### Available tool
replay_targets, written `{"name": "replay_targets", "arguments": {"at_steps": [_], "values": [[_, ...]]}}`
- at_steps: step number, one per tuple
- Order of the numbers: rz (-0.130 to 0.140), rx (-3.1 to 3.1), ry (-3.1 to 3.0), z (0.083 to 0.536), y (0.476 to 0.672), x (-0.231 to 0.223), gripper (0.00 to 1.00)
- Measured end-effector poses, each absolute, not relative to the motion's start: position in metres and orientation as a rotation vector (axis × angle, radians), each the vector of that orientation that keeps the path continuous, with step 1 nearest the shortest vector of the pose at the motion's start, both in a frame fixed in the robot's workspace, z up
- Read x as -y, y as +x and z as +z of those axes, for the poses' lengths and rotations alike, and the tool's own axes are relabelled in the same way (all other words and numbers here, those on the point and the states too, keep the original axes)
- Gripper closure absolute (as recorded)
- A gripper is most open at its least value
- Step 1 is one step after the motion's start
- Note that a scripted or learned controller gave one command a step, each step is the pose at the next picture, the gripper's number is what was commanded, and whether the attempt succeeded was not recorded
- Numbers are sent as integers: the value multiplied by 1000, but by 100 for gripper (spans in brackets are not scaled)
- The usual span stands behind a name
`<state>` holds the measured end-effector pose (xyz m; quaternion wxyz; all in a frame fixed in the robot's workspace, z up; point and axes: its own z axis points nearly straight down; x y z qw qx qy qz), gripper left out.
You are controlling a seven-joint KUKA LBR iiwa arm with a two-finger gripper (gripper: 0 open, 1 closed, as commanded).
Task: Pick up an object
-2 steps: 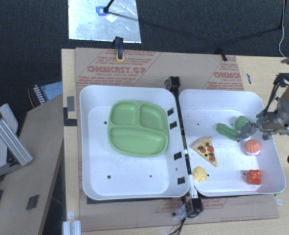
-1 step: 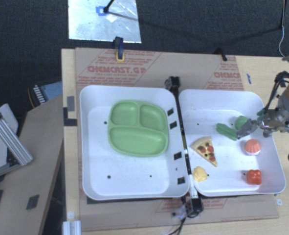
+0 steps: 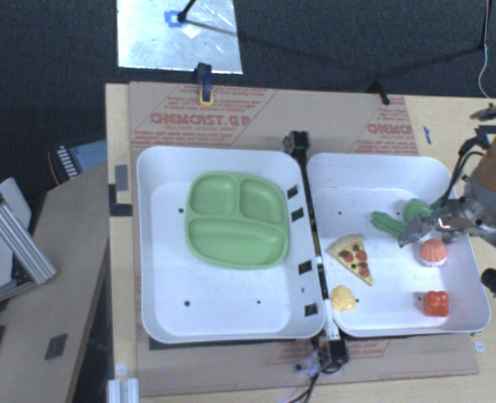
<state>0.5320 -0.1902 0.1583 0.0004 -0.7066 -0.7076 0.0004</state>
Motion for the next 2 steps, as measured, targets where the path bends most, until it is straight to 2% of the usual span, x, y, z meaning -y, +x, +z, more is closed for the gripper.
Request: {"name": "replay_targets", "arguments": {"at_steps": [1,2], "values": [[-5,2228,-2218,100,536,182,0],[0,2223,-2220,84,537,182,0]]}}
